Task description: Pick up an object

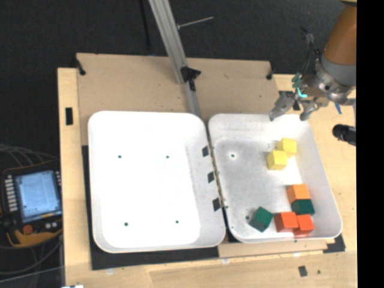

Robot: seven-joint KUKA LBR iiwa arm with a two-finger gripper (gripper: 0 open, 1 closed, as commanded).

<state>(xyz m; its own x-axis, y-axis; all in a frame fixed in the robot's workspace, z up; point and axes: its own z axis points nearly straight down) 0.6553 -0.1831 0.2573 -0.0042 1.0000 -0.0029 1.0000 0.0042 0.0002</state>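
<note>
Nearest the camera, along the near edge of the right bin (240,236), lie a green block (261,219) and, toward the near right corner, two orange blocks (287,221) (305,223) side by side. Just behind these, against the right wall, a dark green block (303,207) touches another orange block (298,192). Two yellow blocks (287,146) (276,159) sit touching each other toward the far right part of the bin floor. Gripper (291,110) hovers over the far right corner of this bin, fingers spread apart, nothing between them. Left bin (144,182) adjoins on the left.
</note>
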